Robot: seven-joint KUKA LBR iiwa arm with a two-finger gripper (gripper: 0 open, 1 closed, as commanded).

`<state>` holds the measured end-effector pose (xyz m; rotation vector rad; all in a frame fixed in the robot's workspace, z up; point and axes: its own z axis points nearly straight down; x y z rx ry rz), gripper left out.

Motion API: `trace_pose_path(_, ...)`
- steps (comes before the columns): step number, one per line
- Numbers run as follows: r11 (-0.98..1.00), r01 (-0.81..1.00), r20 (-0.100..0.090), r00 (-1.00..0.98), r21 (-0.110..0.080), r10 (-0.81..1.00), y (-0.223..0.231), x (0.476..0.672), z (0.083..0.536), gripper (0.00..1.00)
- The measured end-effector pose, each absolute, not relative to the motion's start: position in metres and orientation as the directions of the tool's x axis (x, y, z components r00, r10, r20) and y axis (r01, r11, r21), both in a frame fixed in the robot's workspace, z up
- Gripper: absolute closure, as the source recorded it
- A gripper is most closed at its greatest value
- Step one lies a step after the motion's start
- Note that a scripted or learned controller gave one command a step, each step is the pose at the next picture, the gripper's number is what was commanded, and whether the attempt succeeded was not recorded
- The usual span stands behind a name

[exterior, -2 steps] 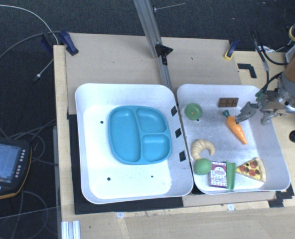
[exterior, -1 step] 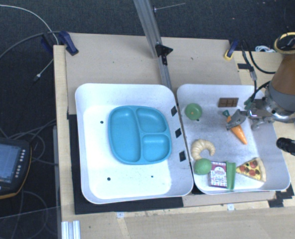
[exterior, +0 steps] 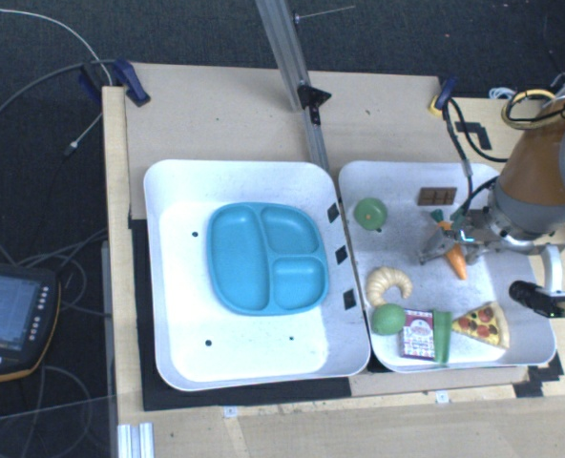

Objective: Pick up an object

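From the overhead camera, the KUKA arm's gripper [exterior: 447, 246] is hanging low in the right bin [exterior: 512, 175], toward its far right side, its dark fingers [exterior: 433, 253] splaying narrowly beside a toy carrot [exterior: 457, 262]. Whether the tips are touching it cannot be told, and nothing is sitting between them. The carrot, small, orange and tapered, is lying flat at a slant, near the middle of the bin's right half. Its slim, rounded shape is looking liable to roll or squirt sideways if the fingers are closing off-centre. A pizza slice [exterior: 482, 325] is lying near the front right corner, with a croissant [exterior: 388, 281] and green ball [exterior: 387, 319] along the left wall; a wide sweep could be nudging them. In the left bin [exterior: 168, 256], a blue divided plate [exterior: 266, 258] is sitting mid-bin.
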<state>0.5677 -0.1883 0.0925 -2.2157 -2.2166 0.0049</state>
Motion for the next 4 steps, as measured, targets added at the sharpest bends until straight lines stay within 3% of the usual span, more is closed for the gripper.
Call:
trace_pose_path(1,0.001,1.000,0.002,-0.001,0.001,1.000,-0.189,0.570,0.107,1.00)
trace_pose_path(4,0.002,1.000,-0.003,-0.002,0.008,1.000,-0.177,0.580,0.272,1.00)
